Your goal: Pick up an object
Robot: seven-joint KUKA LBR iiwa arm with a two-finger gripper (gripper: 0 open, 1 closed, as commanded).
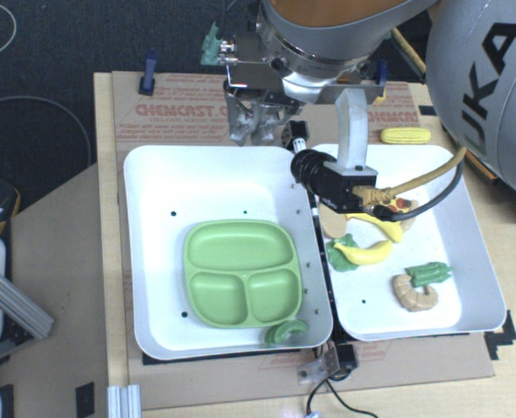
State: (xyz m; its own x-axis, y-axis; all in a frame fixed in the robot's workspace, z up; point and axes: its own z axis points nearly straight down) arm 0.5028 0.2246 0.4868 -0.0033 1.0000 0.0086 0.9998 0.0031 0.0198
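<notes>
Reach seemingly not yet begun: the gripper (256,127) hangs at top centre, jaws open or closed I cannot tell, and must next descend onto the banana (367,251) at centre right.

1. Green three-compartment plate (241,273) lies flat in the left bin (149,233).
2. Yellow banana (369,251) lies in the right bin (471,259), near its left wall.
3. Tan ring (412,296) lies nearer, touching a green piece (430,273).
</notes>
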